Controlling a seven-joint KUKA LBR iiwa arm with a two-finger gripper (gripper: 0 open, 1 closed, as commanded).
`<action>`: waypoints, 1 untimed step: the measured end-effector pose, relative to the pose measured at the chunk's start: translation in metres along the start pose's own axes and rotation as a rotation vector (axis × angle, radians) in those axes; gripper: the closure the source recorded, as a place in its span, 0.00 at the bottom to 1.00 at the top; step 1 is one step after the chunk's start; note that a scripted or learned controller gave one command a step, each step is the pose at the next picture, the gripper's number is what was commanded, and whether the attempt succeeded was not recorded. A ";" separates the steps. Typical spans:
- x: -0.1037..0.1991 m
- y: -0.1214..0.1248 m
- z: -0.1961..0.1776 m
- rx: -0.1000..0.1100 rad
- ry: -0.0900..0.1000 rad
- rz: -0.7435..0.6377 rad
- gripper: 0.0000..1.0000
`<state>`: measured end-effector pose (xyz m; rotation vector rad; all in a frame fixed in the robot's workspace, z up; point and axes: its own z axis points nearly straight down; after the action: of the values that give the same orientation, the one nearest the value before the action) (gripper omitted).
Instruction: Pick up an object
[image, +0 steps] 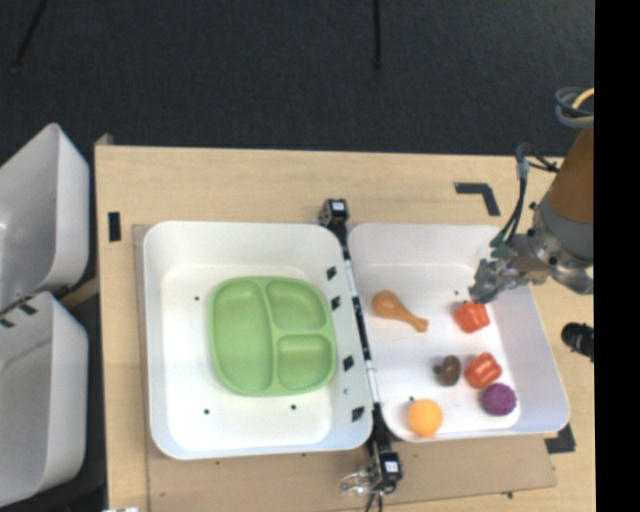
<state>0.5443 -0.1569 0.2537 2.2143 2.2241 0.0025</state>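
The two-finger gripper (487, 283) hangs over the right white bin (400, 250), just above a small red-orange block (471, 317); whether it is spread or pressed together cannot be told. This looks like the approach: next, descending squarely onto the block.

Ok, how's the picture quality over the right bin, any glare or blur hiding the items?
Camera view: even, soft lighting, no harsh glare on the right bin; the small items are slightly soft but separable, with faint shadows; the end effector reads as a dark, blurry mass beside the red block.
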 end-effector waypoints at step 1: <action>0.049 0.003 -0.002 0.005 0.002 -0.003 1.00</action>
<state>0.5466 -0.1081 0.2557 2.2147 2.2312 -0.0006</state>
